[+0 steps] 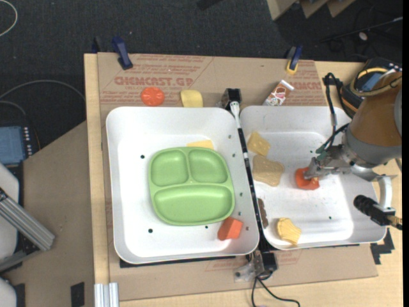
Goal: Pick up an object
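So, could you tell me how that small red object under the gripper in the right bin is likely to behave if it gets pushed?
The small red object looks rounded and compact, so it may roll or skid on the right bin's smooth white floor. It seems small beside the gripper, so probably light and easily knocked aside. Its stiffness is hard to judge from here.

**Gripper down on the red piece in the right bin**

The gripper [313, 173] sits low in the right bin [332, 232], right on top of a small red object [307, 180]. Two tan pieces [258, 144] [267, 171] lie just left of it; a yellow one [288, 230] rests near the front wall. In the left bin [121, 171], a green divided plate [190, 186] takes the middle, with an orange block [230, 229] at its front right corner.
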Robot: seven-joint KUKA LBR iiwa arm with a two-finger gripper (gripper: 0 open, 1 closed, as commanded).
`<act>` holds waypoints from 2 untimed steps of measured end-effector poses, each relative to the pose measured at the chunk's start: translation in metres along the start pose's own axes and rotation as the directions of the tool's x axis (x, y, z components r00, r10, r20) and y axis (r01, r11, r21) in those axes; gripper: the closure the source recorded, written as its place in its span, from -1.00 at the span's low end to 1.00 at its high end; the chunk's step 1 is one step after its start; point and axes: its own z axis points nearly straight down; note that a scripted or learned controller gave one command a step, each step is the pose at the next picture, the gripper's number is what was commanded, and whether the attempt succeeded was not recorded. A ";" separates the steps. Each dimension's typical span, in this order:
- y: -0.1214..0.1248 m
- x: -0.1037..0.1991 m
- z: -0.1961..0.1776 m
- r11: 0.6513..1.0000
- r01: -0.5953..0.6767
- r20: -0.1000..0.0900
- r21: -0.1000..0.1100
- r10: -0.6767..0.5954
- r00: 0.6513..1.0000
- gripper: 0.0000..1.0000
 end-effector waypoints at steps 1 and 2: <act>0.015 0.074 -0.037 1.000 0.010 -0.004 0.001 -0.010 1.000 1.00; 0.000 0.157 -0.117 1.000 0.012 -0.006 -0.001 -0.012 1.000 1.00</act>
